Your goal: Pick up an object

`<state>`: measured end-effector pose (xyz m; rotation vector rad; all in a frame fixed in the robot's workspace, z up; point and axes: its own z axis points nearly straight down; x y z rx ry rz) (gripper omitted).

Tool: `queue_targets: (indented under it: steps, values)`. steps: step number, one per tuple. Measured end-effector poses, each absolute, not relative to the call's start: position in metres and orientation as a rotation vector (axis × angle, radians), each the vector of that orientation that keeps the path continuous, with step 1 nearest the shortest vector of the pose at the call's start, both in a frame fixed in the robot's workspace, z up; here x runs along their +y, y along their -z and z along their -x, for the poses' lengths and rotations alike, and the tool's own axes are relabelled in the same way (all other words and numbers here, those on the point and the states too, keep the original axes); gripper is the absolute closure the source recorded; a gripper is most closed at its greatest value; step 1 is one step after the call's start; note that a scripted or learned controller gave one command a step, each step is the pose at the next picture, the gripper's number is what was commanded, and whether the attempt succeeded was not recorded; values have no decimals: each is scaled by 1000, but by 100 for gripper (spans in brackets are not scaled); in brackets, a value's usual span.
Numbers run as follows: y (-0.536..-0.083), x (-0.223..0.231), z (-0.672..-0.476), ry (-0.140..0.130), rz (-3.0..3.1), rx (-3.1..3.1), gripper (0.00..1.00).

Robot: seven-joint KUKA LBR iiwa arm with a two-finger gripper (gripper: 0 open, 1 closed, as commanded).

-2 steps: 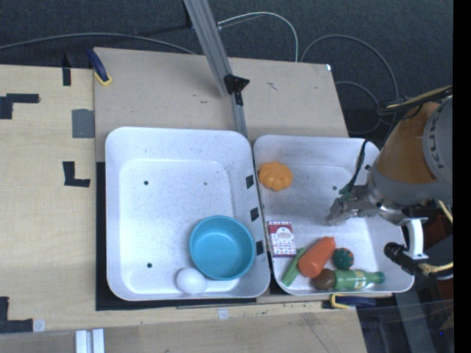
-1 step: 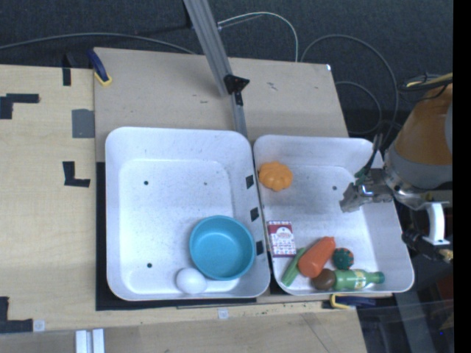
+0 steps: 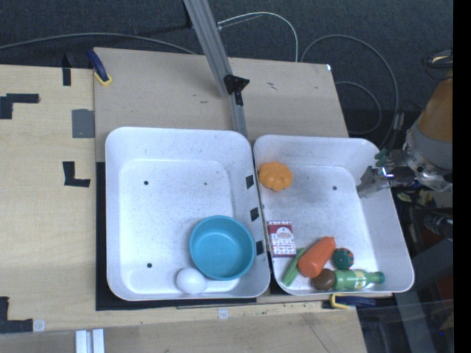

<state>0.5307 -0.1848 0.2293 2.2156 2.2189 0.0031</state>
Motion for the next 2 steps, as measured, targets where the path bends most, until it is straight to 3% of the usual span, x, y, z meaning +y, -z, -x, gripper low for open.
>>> queue_targets:
  steps: [1, 2]
  values:
    - [-255, -185, -531, -1, -2218, 2222, 100]
    - [-249, -127, -544, -1, -2215, 2230, 100]
